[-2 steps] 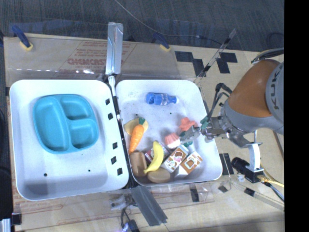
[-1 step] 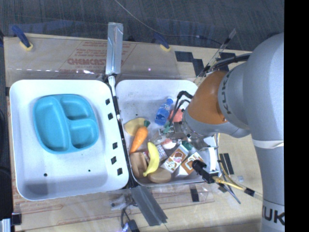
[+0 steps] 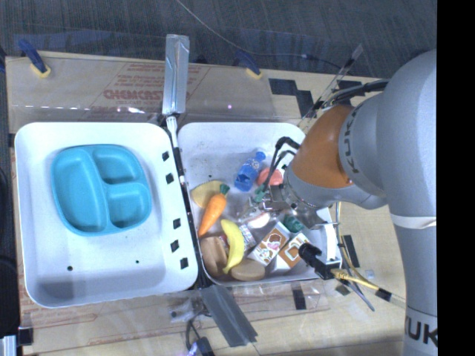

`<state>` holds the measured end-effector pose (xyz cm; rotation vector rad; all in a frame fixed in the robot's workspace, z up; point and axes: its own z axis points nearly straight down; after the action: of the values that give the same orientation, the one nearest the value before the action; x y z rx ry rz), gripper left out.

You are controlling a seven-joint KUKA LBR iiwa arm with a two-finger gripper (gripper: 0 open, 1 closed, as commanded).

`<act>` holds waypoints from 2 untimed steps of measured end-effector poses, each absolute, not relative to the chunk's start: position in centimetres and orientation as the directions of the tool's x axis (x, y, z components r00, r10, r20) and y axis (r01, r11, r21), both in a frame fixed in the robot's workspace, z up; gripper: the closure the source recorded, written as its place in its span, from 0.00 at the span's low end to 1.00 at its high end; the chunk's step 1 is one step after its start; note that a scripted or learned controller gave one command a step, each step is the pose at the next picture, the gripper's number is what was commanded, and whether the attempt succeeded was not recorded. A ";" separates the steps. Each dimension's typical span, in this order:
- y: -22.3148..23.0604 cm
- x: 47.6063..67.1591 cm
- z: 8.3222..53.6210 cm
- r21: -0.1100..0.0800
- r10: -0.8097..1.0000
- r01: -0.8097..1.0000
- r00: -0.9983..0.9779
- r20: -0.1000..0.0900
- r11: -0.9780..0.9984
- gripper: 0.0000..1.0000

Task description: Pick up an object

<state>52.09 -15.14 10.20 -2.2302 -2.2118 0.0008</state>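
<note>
Arm (image 3: 371, 154): grey with an orange band, reached in from the right over the right bin.
Gripper (image 3: 269, 199): low in the right bin, among the clutter near its middle.
Fingers: hidden by the wrist and the clutter; could not tell whether wide, narrow, or holding.
Right bin (image 3: 215, 136): held a crowded heap of small things.
Carrot (image 3: 212, 213): lay left of the gripper, slanted, near the bin's left wall.
Banana (image 3: 233, 245): just below the carrot, curved, beside a round brown piece.
Bottle (image 3: 249, 170): blue, above and left of the gripper, tilted.
Cartons (image 3: 274, 245): two small printed packs below the gripper, near the front wall.
Left bin (image 3: 30, 199): held a tray.
Tray (image 3: 100, 188): light blue, with compartments, well apart from the gripper.
</note>
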 end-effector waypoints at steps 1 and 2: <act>-9.1 55.8 12.3 -0.001 0.961 0.961 -0.275 0.001 0.275 1.00; -9.1 55.8 12.2 -0.002 0.962 0.962 -0.275 0.001 0.275 0.00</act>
<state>55.82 -9.13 12.24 -1.8911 -2.5068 0.0014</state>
